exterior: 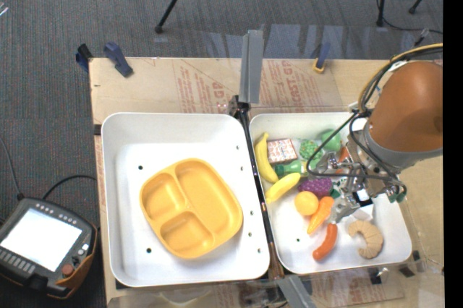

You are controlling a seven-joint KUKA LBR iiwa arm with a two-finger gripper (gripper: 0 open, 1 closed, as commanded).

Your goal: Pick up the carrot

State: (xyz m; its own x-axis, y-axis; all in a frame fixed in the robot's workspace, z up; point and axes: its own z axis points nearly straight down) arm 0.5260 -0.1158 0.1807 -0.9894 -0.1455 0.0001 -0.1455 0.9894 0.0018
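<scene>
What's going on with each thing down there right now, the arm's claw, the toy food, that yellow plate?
gripper: low over the right bin, beside the carrot, not seen holding it
carrot: lying in the right bin
sausage: lying flat near the bin's front
croissant: lying flat
yellow plate: upright in the left bin
</scene>
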